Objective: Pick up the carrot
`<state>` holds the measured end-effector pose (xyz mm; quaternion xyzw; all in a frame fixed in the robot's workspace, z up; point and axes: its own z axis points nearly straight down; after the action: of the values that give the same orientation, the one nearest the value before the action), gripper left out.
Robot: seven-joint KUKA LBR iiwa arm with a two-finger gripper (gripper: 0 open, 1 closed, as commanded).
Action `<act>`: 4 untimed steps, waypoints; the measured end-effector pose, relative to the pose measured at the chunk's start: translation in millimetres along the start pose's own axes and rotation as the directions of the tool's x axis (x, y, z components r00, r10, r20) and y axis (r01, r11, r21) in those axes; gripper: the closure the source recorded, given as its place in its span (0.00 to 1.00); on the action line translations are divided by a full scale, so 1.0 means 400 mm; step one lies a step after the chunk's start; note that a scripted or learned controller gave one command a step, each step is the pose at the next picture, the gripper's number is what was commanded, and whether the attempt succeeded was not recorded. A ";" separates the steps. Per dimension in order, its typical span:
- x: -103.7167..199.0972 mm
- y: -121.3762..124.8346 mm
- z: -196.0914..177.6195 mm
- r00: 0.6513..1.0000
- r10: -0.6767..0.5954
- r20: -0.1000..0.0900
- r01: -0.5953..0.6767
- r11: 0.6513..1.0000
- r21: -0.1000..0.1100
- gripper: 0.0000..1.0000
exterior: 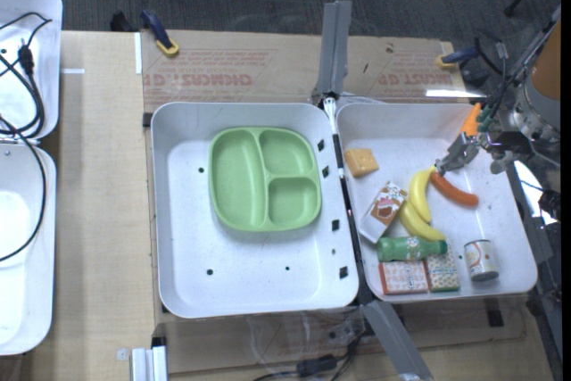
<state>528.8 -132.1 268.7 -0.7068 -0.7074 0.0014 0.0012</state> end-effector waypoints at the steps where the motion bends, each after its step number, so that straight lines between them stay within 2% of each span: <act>1: -0.090 0.208 -0.103 1.000 -0.032 0.001 0.032 0.999 -0.002 0.00; 2: -0.227 0.325 -0.083 1.000 -0.014 0.002 0.014 1.000 -0.003 0.00; 3: -0.222 0.326 0.293 1.000 0.023 0.000 -0.023 1.000 -0.002 0.00; 4: -0.190 0.337 0.431 1.000 -0.024 -0.014 0.024 1.000 -0.004 0.00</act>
<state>663.1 -208.2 95.8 -0.6981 -0.7160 -0.0047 0.0047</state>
